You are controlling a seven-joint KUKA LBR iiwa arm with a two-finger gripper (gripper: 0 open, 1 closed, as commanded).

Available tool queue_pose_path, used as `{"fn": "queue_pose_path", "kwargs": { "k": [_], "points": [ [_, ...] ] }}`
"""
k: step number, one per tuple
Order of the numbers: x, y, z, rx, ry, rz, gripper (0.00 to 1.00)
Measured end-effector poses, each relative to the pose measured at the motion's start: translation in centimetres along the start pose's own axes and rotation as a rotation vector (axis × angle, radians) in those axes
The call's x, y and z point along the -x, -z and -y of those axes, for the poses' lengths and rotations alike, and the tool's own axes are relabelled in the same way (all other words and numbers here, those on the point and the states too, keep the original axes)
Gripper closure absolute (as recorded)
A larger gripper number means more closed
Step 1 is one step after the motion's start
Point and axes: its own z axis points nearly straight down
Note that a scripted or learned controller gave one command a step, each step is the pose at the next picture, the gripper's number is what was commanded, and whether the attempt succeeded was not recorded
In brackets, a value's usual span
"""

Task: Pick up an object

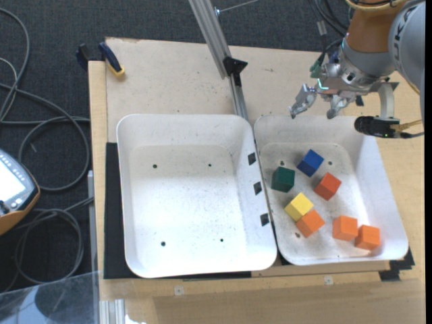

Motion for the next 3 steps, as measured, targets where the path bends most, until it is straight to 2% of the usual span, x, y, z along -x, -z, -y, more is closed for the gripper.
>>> {"fn": "queue_pose_path", "kwargs": {
  "k": [1,3],
  "points": [
    [0.0,0.3,-0.1,0.004,0.001,0.001,0.0],
    [-0.9,-9.1,0.8,-0.001,0.0,0.001,0.0]
  ]
}}
